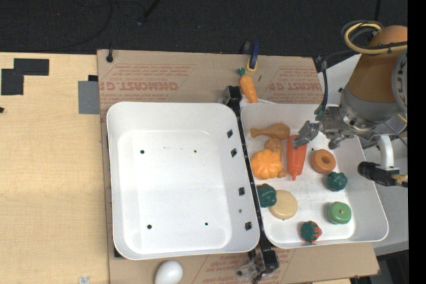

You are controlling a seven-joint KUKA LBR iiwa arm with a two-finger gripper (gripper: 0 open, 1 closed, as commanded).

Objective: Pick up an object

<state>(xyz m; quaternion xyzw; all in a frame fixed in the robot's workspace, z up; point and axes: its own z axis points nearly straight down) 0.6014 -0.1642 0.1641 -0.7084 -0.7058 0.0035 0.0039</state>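
You have two white bins side by side on the counter [53, 176]. The left bin [120, 143] has its whole floor open. The right bin [373, 209] holds all the toy food, packed toward its left wall and middle.

Along the divider between the bins sit the orange pumpkin [266, 164], a dark green piece [267, 195] below it, and a cream disc [284, 204] touching that green piece. A tan drumstick [271, 133] lies above the pumpkin. The red-orange carrot [296, 159] stands nearly upright in the view, just right of the pumpkin, its top under the tool [310, 134]. To the carrot's right you have a brown ring doughnut [324, 161], a dark green lump [336, 181], a bright green round piece [339, 212] and a red-and-green piece [310, 231] near the bin's front edge. The clearest floor in this bin is along its right side and lower right corner.

Outside the bins, a small orange carrot-shaped toy [248, 88] rests on the cardboard behind the divider, and a white ball [169, 272] sits in front of the left bin.

The arm [373, 76] reaches in from the right. The tool hangs at the carrot's upper end, its grey fingers [306, 135] close to or touching it. You cannot tell from here whether it is spread or clamped, nor whether it grips anything.
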